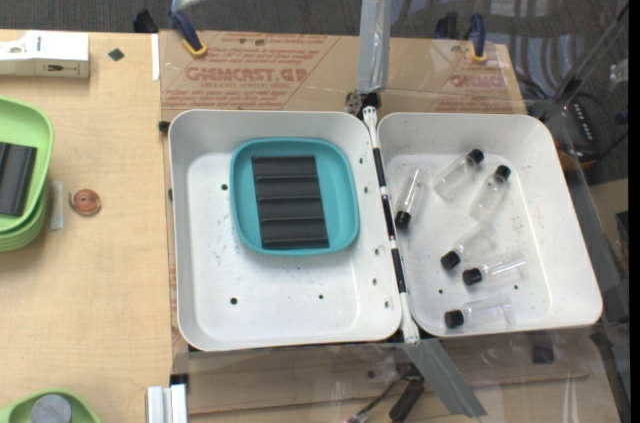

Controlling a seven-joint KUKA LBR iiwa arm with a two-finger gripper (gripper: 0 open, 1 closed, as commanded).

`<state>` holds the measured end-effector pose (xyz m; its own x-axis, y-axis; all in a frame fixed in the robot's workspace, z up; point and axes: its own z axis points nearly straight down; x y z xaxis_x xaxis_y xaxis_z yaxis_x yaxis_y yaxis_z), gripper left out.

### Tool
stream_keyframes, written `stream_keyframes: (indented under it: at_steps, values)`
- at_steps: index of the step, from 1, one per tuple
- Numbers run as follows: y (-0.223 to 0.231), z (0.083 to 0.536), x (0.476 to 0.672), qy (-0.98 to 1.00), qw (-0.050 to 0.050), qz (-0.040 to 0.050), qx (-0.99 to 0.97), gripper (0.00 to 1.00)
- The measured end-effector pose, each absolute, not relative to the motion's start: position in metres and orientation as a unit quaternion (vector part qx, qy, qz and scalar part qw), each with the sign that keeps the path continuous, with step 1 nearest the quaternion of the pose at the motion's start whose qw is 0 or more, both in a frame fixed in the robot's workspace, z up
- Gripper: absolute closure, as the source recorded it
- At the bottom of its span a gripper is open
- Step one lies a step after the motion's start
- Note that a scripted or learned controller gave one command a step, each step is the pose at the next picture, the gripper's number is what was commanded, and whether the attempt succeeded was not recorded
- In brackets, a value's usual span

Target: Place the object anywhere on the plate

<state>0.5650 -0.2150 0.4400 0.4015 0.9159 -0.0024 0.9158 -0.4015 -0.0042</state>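
A teal square plate (295, 154) with a dark ribbed insert (291, 201) lies in the left white bin (205, 281). Several clear plastic vials with black caps lie scattered in the right white bin (560, 211): one (407, 200) near the divider, two (458, 173) (489, 191) toward the back, and three (468, 246) (494, 270) (480, 314) toward the front.
A black hinge strip (385, 211) runs between the two bins. Cardboard (260, 66) lies behind them. On the wooden bench to the left are green trays (20, 176), a small copper-coloured disc (86, 202) and a white box (45, 56).
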Motion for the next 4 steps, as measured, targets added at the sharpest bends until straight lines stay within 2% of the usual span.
stream_keyframes:
  at_steps: [1, 2, 3, 4]
  values:
    - [-0.207, 0.342, 0.562, -0.523, 0.001, 0.0022, -0.852, 0.0]
    - [-0.216, 0.42, 0.536, -0.521, 0.0, 0.0016, -0.854, 0.0]
    - [-0.215, 0.441, 0.503, -0.484, 0.0, 0.0017, -0.875, 0.0]
    - [-0.21, 0.347, 0.5, -0.441, 0.001, 0.0022, -0.898, 0.0]
